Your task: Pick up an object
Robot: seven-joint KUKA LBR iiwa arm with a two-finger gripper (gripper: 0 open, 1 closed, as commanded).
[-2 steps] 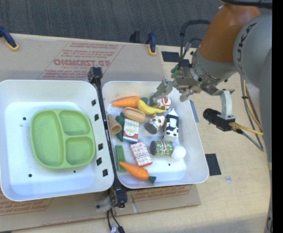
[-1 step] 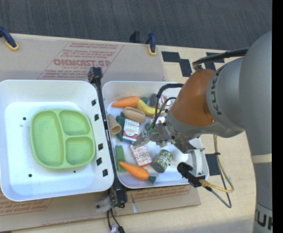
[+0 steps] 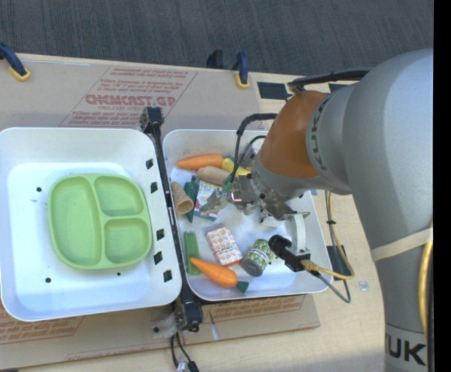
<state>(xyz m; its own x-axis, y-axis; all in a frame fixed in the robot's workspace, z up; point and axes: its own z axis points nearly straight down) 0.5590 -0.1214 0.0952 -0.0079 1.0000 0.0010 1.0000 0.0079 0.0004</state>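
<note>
Cardboard sheet [image 3: 132, 99] printed "CHEMCAST GP"

I see the bench [image 3: 338, 316] covered with a printed cardboard sheet [image 3: 132, 95] (held by blue clamps [image 3: 12, 60]), and two white bins [image 3: 12, 285] lie on it, side by side.

The pincer [image 3: 237, 198] hangs low in the right bin [image 3: 307, 285], under the orange band [image 3: 291, 138]. Just above it lie a carrot [image 3: 200, 162] and a pale roll [image 3: 212, 175]. Left of it sits a cone [image 3: 182, 198]. Below it are a red-and-white packet [image 3: 223, 246], a can [image 3: 256, 257] and a second carrot [image 3: 214, 272]. Far left, a green tray [image 3: 99, 221] fills the other bin [image 3: 16, 285].
</note>
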